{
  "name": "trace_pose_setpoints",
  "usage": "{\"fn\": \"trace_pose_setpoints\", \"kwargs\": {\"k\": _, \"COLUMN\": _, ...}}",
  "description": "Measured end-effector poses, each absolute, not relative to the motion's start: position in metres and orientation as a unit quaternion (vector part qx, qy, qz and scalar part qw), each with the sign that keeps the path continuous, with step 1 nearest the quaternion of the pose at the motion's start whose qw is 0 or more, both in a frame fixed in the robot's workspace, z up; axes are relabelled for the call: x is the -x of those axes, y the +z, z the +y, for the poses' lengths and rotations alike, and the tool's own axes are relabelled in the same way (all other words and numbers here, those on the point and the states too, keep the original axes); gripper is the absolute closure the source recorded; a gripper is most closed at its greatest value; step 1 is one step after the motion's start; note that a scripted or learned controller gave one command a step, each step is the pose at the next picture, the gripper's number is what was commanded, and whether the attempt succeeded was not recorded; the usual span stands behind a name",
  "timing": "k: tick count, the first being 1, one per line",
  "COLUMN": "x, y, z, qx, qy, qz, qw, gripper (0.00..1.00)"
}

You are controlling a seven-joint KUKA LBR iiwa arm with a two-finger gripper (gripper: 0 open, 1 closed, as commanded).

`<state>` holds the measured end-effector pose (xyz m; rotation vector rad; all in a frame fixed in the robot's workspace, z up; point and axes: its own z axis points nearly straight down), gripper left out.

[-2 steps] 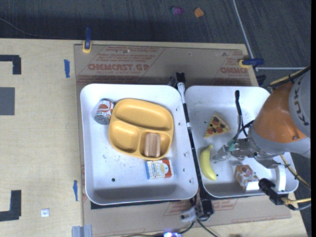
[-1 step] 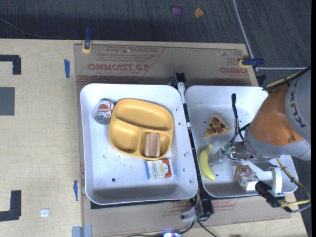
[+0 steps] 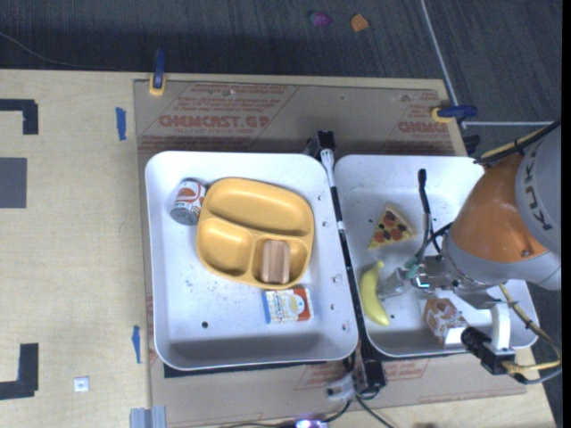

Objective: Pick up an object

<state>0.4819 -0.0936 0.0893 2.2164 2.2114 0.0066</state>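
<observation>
Two white bins [image 3: 169,266] sit on a pale wooden bench [image 3: 62,266] — red lettering marks the brown board [image 3: 285,119] beneath. A yellow divided plate [image 3: 245,230], yellow banana [image 3: 372,297] and red-spotted pizza slice [image 3: 391,226] — grey arm [image 3: 544,194], orange band [image 3: 500,217].

I see the right bin [image 3: 357,181] crowded low down — the banana [image 3: 371,296] lies near its left wall, a small brown packet [image 3: 441,316] sits just right of it, and the arm [image 3: 504,226] covers the bin's right half. Open floor remains in its upper left, above the pizza slice [image 3: 392,226]. In the left bin [image 3: 165,266] the yellow divided plate [image 3: 254,230] fills the middle, with a can [image 3: 186,201] touching its upper left and a carton [image 3: 287,306] just below — I find free white floor along the lower left.
</observation>
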Motion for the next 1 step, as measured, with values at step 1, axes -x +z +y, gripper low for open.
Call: {"fn": "trace_pose_setpoints", "kwargs": {"k": 1, "x": -0.4819, "y": 0.0893, "z": -0.0942, "qx": -0.708, "qy": 0.0025, "qz": 0.707, "qw": 0.005, "gripper": 0.00}}
